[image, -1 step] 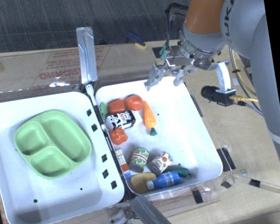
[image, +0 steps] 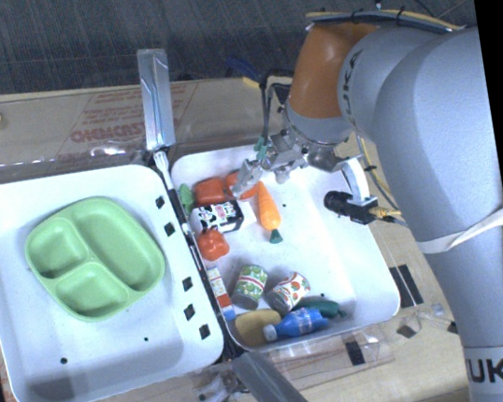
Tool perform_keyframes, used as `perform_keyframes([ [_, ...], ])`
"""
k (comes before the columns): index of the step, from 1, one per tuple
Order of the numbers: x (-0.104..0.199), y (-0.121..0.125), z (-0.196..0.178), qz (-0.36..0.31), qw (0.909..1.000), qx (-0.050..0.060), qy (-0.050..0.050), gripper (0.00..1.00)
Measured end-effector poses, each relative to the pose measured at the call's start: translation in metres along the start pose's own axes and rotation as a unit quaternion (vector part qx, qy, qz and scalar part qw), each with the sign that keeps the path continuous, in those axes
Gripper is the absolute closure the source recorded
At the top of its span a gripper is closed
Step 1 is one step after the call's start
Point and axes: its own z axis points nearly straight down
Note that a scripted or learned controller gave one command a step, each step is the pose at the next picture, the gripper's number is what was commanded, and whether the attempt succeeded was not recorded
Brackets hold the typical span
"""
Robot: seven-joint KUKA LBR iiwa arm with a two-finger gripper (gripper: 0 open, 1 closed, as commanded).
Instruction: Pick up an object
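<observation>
**Gripper low over the far end of the right bin, nothing lifted yet**

The toy carrot (image: 268,208) lies on the floor of the right bin (image: 355,255), orange body pointing toward the far side, green tip toward the near side. It sits just near of the gripper (image: 260,167), which hangs low at the bin's far end, its tip about between the carrot's top and an orange-red block (image: 210,191) to the left. Whether it is apart or together cannot be told: the metal parts blur into the clutter, and nothing is clearly seen clamped in it.

Judged from this, the pick is at its approach or grasp stage. No object is raised off the bin floor, so the lift remains to be done, and which object is the target is a guess; carrot and block are the nearest candidates.

Further out, a black-and-white toy (image: 215,216) and a small red piece (image: 212,244) lie along the bin's left wall. Toward the near end are two patterned cups (image: 249,286), (image: 290,291), a yellow piece (image: 257,323) and a blue bottle (image: 297,325). The left bin (image: 31,363) holds a green divided plate (image: 95,257).
</observation>
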Motion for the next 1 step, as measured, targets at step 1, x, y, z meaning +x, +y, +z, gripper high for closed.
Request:
perform_keyframes([
  [1, -0.0396, -0.0502, 0.0315, 0.014, 0.9999, 0.003, 0.001, 0.0],
])
